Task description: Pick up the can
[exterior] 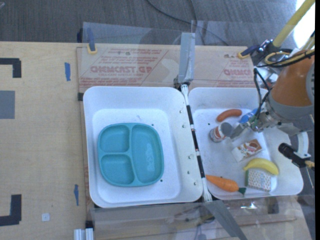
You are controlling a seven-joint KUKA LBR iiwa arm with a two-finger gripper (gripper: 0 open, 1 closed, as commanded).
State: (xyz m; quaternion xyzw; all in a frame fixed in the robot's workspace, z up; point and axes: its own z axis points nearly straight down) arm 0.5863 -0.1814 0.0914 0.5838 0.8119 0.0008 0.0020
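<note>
The can [217, 133] lies in the right bin [292, 186] near its left wall (sausage [229, 115] just beyond); our gripper [235, 132] reaches beside it, fingers' spread unclear, so we judge lifting remains.

Red print reads "CHEMCAST GP" on the brown masking paper of the clear sheet [131, 64] lying behind the left bin — the letters run in repeated rows, with smaller lines beneath too fine to make out. The same red print shows in part on the sheet [225, 66] behind the right bin. The small packet [247, 149] in the right bin bears markings too blurred to read.
</note>
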